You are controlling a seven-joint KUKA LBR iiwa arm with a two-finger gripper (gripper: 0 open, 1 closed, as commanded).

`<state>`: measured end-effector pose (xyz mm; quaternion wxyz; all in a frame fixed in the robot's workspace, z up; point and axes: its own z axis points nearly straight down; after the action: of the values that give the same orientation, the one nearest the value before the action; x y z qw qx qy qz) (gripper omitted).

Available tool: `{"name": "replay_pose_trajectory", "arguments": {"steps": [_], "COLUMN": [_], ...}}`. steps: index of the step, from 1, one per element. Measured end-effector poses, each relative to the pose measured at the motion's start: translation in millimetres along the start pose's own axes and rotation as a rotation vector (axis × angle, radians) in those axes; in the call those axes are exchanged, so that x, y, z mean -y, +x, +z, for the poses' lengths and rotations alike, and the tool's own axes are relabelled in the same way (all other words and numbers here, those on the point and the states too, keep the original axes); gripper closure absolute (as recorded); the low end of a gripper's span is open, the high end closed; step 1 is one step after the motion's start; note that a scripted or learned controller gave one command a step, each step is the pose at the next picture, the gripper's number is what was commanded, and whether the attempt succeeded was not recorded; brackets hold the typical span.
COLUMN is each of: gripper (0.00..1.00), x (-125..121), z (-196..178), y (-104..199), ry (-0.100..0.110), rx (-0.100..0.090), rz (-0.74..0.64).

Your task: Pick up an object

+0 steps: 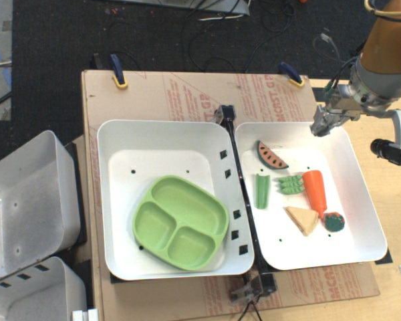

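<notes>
Hand (321, 127) over right bin's far rim (empty), watermelon slice (272, 156) near

bins: 2 shallow white plastic bins (120, 139), smooth, slightly glossy
plate: light green 3-compartment plastic plate (180, 222), smooth, satin sheen
bench top: brown printed cardboard sheet (180, 89), matt
carrot: orange plastic toy carrot (315, 188), glossy

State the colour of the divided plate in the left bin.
Light green; the divided plate shows plainly in the camera view.
</notes>
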<state>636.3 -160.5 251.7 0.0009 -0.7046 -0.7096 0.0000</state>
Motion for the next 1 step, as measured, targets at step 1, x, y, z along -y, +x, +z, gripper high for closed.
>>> {"name": "replay_pose_trajectory", "arguments": {"steps": [1], "gripper": [1.00], "x": [8.7], "z": [10.1], "y": [46.3], "ry": [0.001], "rx": [0.000], "rz": [0.000]}}
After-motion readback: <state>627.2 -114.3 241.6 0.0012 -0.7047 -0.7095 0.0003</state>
